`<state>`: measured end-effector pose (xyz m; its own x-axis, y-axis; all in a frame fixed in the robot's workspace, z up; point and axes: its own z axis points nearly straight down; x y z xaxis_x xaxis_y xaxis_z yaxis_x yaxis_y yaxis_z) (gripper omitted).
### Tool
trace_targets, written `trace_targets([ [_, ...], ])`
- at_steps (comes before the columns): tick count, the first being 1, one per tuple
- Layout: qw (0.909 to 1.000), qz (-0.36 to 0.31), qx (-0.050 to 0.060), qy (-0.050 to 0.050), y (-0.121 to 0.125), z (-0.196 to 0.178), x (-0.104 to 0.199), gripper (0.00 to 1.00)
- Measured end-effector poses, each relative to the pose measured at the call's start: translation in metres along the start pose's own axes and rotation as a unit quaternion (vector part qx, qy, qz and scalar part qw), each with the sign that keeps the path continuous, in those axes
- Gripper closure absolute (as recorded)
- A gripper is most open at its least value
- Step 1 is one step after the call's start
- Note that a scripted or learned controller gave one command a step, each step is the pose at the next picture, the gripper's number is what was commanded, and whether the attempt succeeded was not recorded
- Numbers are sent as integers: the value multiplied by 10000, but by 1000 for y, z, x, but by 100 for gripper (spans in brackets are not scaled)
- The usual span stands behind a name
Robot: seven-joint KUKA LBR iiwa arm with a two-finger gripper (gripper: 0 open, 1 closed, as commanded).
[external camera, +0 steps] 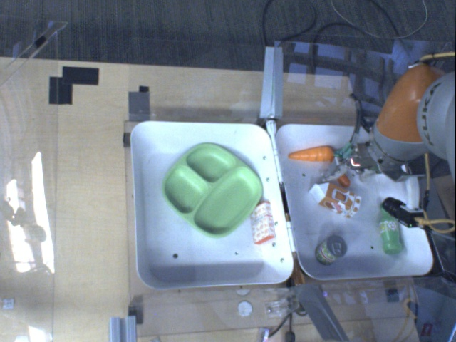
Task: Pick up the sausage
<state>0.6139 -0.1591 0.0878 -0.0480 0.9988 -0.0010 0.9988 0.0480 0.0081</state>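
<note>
The gripper [354,160] hangs low over the far part of the right bin [420,262]. How wide it stands, or whether it has hold of anything, I cannot tell. What I take for the sausage [343,181] is a small orange-brown piece just near of the gripper, touching the far edge of a checked packet [342,201]; it is too small to be sure of. The risk is crowding: the carrot [311,154] lies just left of the gripper and the packet sits against the sausage, so a close here could catch the wrong thing, nudge the sausage aside, or come up with nothing. By count: two bins, the left bin [153,262] bearing one green plate [212,189] and one labelled tub [262,223]; in the right, one carrot, one sausage, one packet, one tin [331,249] and one green bottle [390,238]
</note>
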Motion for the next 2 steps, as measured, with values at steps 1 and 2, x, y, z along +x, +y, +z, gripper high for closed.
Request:
trace_targets([
  [1, 10000, -7, -44, -1, 3, -13, 1, 100],
  [2, 9992, -409, -6, -2, 14, -100, 24, 100],
])
